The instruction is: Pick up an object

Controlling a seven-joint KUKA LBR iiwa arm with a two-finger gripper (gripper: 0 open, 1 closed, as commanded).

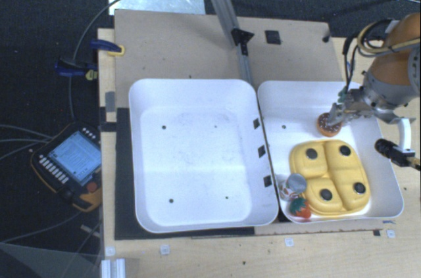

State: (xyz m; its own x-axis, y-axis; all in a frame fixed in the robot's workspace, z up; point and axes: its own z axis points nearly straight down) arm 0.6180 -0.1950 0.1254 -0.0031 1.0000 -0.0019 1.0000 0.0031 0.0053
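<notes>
Nearest the viewer in the right bin (381,158), a glossy yellow moulded block (332,177) with four rounded lobes, each bearing a dark spot, lies beside a small cluster of items (294,194), one clear and rounded, others red and green. Just beyond the yellow moulded block sits a small round brownish object (327,125), ring-like and matt. The hand (339,114) is directly above that object, touching or nearly so; whether it is spread or closed cannot be told.
</notes>
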